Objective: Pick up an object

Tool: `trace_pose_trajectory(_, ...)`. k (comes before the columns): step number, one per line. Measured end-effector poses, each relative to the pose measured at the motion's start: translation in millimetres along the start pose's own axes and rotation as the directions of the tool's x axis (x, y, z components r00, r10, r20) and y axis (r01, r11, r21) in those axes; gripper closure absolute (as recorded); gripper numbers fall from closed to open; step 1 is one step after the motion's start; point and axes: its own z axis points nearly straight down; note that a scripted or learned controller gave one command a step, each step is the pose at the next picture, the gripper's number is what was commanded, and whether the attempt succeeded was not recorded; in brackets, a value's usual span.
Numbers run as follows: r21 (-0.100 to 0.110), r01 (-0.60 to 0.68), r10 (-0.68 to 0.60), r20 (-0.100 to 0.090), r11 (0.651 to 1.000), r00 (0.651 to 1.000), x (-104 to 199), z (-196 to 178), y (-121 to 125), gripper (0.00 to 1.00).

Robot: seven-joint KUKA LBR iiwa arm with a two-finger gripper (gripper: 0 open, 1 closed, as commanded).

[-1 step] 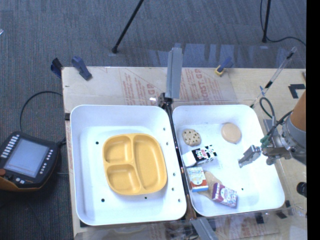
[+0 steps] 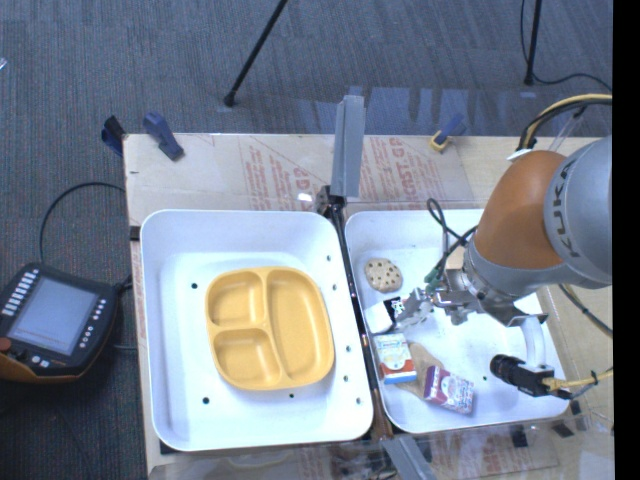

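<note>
My pincer (image 2: 412, 308), metal, grip state unclear; round speckled cookie (image 2: 382, 273); glossy yellow three-part tray (image 2: 270, 326); "KUKA" on my arm (image 2: 560, 223)

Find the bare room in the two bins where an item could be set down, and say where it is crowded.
Free: the left bin's floor around the yellow divided plate, and the right bin's far strip above the cookie. Crowded: the right bin's near half, where the hand, small carton and packet cluster.

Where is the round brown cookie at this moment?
The round brown cookie lies in the right white bin, near its left wall, just up-left of the gripper.
</note>
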Motion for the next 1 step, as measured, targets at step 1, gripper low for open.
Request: trace_pose_trajectory(1, -0.025, -0.003, 0.003, 0.005, 1.0, 1.0, 2.4, 20.6, 64.0, 0.0)
